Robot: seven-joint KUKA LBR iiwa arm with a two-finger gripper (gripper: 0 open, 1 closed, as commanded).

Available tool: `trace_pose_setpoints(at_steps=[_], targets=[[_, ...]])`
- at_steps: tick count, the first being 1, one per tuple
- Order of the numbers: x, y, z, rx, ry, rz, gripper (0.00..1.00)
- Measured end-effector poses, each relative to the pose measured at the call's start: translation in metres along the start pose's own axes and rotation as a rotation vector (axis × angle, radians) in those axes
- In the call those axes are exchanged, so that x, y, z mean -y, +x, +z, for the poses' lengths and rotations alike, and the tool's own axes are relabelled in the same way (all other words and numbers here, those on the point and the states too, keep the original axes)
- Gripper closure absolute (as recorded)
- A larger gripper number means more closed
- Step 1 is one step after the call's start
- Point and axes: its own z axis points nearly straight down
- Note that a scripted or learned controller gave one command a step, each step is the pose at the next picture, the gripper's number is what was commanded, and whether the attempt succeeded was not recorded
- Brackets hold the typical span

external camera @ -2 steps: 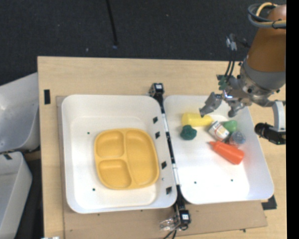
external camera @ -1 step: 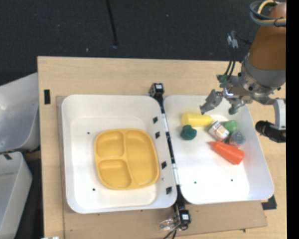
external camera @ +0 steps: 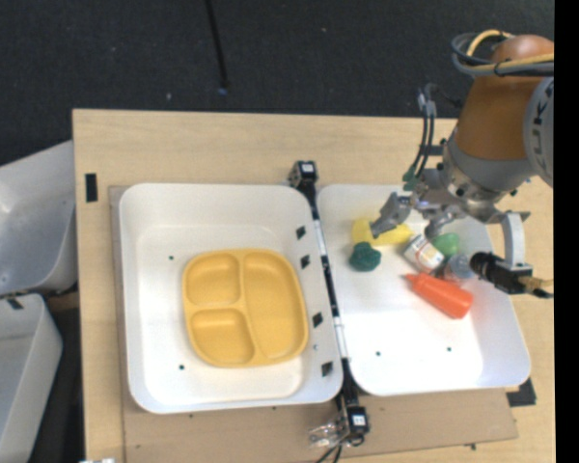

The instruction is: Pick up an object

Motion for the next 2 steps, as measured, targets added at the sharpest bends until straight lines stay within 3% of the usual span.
trace_pose_setpoints(at_steps=[2], targets=[[0.002,0.002,0.124,0.000,0.000,0.004,0.00]])
